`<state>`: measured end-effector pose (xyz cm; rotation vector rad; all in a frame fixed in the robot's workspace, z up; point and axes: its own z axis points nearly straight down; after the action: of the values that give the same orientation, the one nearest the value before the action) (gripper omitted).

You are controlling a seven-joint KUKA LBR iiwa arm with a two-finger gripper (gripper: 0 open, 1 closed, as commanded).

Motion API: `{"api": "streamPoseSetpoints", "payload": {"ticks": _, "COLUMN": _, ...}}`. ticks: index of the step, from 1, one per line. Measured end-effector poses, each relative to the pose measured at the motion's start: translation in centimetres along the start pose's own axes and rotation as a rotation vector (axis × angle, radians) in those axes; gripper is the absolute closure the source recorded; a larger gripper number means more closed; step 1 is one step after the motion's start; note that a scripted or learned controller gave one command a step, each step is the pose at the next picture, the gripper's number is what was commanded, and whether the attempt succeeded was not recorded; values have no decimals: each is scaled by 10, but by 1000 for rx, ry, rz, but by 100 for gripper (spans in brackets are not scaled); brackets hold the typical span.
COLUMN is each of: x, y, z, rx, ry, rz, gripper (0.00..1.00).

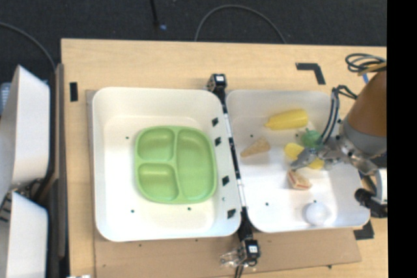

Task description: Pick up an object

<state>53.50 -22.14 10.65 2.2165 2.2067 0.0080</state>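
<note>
Nothing lifted yet, in my judgement. Candidate objects lie in the right bin [260,208]: corn [287,119], wedge [255,148], sandwich piece [300,180], white ball [316,212], and small yellow and green pieces at the end effector [311,154]. End effector sits low among those pieces; whether it grips any I cannot tell. Left bin [114,208] holds a green tray [175,163]. Grasp and lift remain.

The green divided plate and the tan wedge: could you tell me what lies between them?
In the camera view, the two bins' adjoining walls lie between the green divided plate and the tan wedge.
</note>
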Motion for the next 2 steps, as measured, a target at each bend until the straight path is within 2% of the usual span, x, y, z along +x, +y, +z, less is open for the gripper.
{"api": "streamPoseSetpoints", "payload": {"ticks": 1, "x": 0, "y": -1, "z": -8, "rx": 3, "ry": 0, "rz": 2, "gripper": 100}}
{"api": "streamPoseSetpoints", "payload": {"ticks": 2, "x": 6, "y": -2, "z": -57, "rx": 7, "ry": 4, "rz": -7, "gripper": 100}}
